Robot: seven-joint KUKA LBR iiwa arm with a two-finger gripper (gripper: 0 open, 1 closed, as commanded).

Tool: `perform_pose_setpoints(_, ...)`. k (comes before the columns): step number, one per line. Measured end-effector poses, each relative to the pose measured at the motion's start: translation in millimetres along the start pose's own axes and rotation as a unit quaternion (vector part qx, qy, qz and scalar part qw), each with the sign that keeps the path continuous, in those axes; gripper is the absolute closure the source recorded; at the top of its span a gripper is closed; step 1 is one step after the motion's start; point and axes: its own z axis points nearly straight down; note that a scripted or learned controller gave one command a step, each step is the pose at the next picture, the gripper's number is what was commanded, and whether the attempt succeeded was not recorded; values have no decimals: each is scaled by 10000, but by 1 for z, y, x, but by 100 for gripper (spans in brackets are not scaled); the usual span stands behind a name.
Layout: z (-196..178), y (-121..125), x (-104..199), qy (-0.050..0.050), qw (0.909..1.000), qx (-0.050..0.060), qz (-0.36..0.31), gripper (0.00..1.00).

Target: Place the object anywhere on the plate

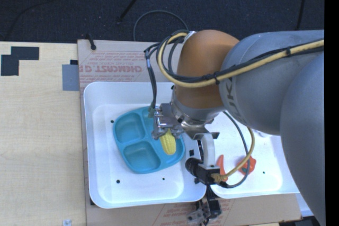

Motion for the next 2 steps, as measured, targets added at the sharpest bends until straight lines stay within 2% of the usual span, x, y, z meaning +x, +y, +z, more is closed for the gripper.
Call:
perform_pose_setpoints(1, 7, -14, 39, -2, 10000, -7, 4, 100)
perform_pose_setpoints(2, 6, -13, 38, -7, 10000, -14, 17, 0)
